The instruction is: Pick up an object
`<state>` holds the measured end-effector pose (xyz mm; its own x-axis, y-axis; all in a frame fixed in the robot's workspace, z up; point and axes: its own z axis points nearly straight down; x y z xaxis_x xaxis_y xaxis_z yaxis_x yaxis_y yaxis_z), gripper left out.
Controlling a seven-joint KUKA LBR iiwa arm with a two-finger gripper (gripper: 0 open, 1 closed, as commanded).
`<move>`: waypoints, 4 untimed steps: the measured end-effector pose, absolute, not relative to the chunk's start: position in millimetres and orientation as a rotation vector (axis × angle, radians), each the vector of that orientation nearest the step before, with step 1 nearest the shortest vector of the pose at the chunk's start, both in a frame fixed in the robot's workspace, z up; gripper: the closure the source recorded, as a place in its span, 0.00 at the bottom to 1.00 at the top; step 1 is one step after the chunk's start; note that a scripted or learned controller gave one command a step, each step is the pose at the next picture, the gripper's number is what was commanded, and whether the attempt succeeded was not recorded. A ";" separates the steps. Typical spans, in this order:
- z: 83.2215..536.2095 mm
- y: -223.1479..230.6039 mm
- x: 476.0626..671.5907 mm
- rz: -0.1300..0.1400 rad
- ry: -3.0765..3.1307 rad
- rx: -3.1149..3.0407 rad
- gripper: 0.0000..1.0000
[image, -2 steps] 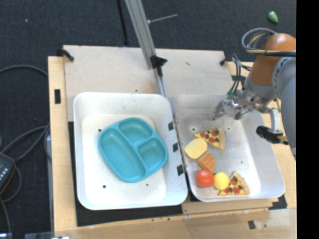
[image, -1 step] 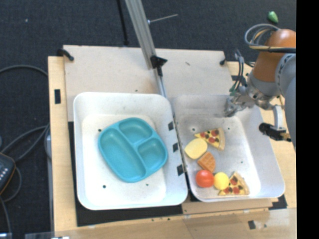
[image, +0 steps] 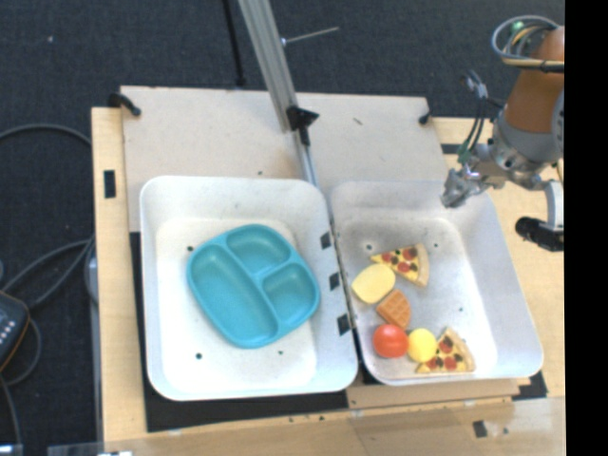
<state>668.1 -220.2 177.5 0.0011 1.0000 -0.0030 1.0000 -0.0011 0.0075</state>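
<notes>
Whether the fingers are parted or closed I cannot tell; they show as a small grey tip with nothing visible between them. The gripper (image: pixel 458 192) hangs over the far right corner of the right bin (image: pixel 503 283), apart from the toys, probably a staging spot before it descends. The candidates lie clustered near the bin's middle and near edge: a pizza slice (image: pixel 404 262), a yellow piece (image: pixel 373 282), a waffle (image: pixel 395 309), a red tomato (image: pixel 389 341), a small yellow ball (image: pixel 423 346) touching a second pizza slice (image: pixel 452 352). The left bin (image: pixel 171 350) holds a blue divided plate (image: pixel 252 284), well clear of the arm.
</notes>
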 end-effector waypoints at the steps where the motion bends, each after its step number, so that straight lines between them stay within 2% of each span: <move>1: 223.1 -221.6 673.7 0.005 2.219 2.215 1.00; 2: 278.7 -223.7 674.7 0.005 2.219 2.212 1.00; 4: 252.2 -119.3 656.1 0.001 2.229 2.215 1.00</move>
<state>656.1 -119.3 252.2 -0.0063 1.0000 0.0007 1.0000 0.0063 0.0000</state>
